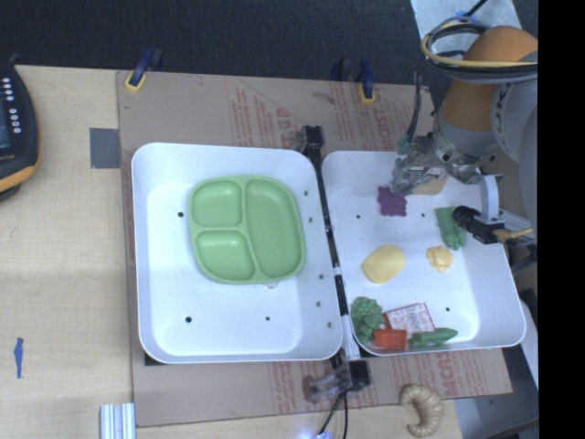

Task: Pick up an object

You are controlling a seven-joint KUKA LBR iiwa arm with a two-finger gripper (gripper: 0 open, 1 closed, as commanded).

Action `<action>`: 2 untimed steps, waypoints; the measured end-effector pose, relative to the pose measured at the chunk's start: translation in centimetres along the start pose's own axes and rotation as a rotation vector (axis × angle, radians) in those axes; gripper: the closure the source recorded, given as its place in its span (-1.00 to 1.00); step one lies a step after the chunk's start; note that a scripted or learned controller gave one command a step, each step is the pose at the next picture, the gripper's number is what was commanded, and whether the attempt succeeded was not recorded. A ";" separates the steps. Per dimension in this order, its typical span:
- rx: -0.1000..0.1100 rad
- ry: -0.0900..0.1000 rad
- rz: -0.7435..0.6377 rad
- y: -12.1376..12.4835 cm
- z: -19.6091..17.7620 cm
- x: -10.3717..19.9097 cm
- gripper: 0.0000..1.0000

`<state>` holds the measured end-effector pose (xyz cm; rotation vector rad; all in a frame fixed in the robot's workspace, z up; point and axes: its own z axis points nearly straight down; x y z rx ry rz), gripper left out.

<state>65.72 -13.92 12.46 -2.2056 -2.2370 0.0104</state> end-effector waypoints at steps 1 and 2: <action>0.001 0.000 -0.001 0.0 0.1 0.0 -1.00; -0.003 -0.003 -0.002 0.1 -1.1 -0.1 1.00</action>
